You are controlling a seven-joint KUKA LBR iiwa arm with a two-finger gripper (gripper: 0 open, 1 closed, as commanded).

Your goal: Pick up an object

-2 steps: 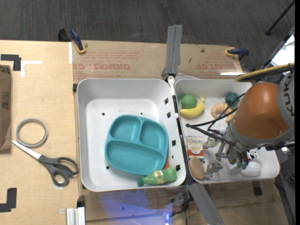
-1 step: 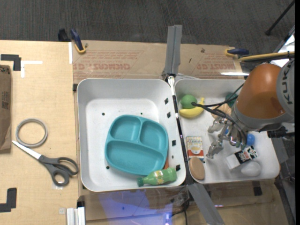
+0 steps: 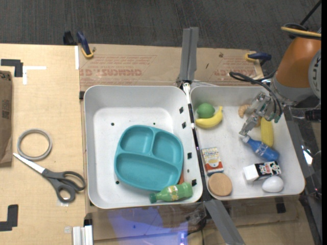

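Observation:
My gripper [image 3: 254,120] hangs over the upper right part of the right bin [image 3: 292,152], fingers spread open and pointing down, with nothing between them. A yellow corn-like piece [image 3: 267,131] lies just right of the fingertips, and a blue bottle [image 3: 261,149] lies just below them. A small tan item [image 3: 243,109] sits to the gripper's left. Further left, a green ball [image 3: 205,109] rests against a banana [image 3: 213,119]. Lower in the bin are a small carton [image 3: 211,160], a round tan disc [image 3: 220,185], a black-and-white carton [image 3: 262,170] and a white egg [image 3: 273,184].
The left bin [image 3: 97,137] holds a teal divided plate [image 3: 149,157] and a green bottle [image 3: 172,192] at its front edge. Scissors [image 3: 53,176] and a tape ring [image 3: 34,143] lie on the bench to the left. A grey divider post [image 3: 188,55] stands between the bins.

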